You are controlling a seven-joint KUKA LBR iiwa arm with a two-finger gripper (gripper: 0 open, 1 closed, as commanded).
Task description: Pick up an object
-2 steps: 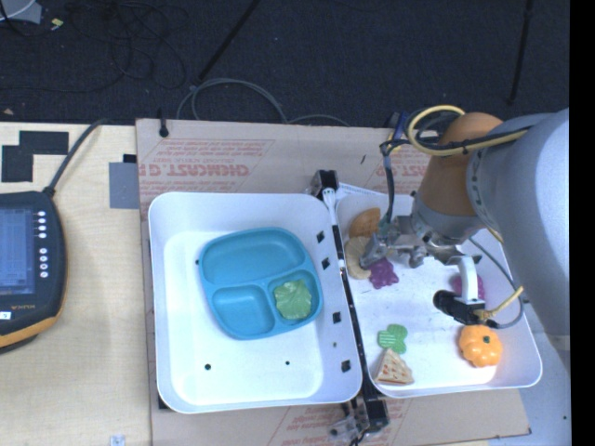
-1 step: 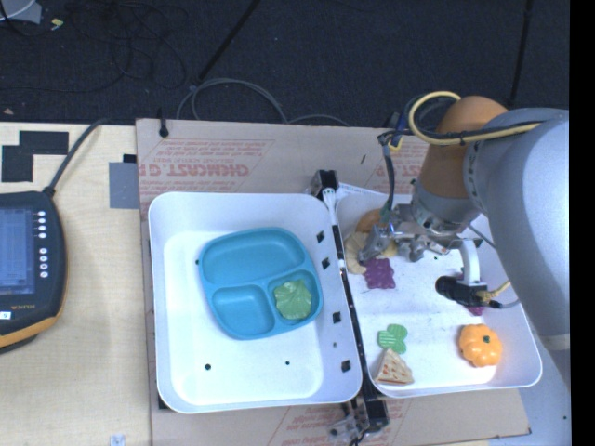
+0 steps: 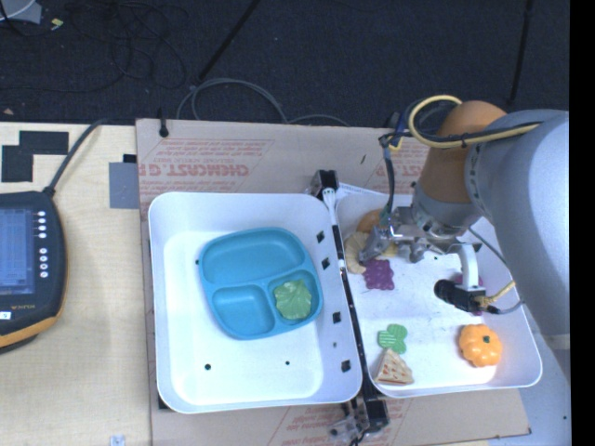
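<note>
Below, lumpy purple grapes [image 3: 378, 273] beside metal gripper [image 3: 375, 242] in glossy white bin [image 3: 521, 365].

Bench: we see a pale wooden bench top [image 3: 84, 360].
Board: a brown printed cardboard sheet [image 3: 232, 156] lies on it.
Bins: two shallow white plastic bins [image 3: 177, 342] sit there, one beneath the jaws.
Pendant: left of the jaws, well apart, we see a black-and-orange control pendant [image 3: 23, 263].

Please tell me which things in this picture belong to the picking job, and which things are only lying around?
For the job: gripper; purple grapes; orange pumpkin; green toy; sandwich wedge; right bin.

Lying about: left bin; blue divided plate with a lettuce leaf; handheld control pendant; cables.
</note>
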